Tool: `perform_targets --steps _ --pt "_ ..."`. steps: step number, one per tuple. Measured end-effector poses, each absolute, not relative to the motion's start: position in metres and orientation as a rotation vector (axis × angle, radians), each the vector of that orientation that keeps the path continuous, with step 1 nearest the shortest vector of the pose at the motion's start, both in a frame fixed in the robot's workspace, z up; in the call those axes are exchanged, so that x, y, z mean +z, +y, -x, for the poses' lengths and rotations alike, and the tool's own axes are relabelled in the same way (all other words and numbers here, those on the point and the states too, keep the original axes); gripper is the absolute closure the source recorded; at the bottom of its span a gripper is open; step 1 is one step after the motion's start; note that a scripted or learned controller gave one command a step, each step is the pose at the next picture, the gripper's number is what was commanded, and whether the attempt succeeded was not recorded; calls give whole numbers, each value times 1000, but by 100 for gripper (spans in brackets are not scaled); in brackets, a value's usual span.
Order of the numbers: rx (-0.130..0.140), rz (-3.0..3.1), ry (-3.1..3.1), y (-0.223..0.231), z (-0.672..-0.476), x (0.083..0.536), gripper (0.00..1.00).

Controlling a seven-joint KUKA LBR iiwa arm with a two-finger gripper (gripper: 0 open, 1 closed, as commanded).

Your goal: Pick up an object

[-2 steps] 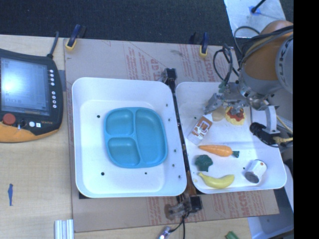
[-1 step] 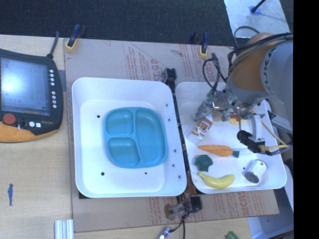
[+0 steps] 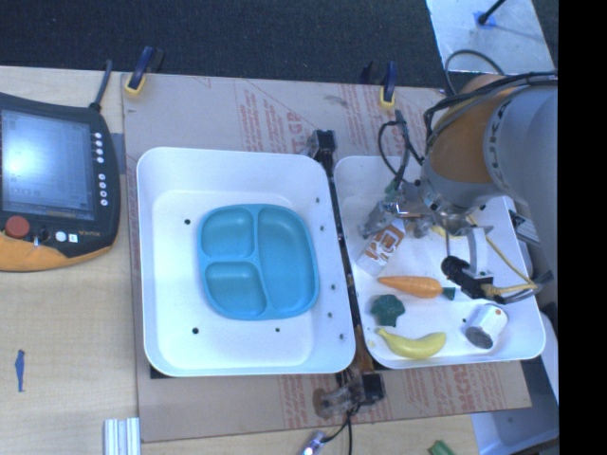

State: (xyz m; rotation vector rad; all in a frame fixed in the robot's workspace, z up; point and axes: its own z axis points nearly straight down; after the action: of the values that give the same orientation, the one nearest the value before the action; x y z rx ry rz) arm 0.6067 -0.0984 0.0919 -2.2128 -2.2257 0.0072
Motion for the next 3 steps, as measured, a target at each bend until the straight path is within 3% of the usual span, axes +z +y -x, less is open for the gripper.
perform_targets --steps 3 --pt "4 2215 -2229 -97 -629 92 0"
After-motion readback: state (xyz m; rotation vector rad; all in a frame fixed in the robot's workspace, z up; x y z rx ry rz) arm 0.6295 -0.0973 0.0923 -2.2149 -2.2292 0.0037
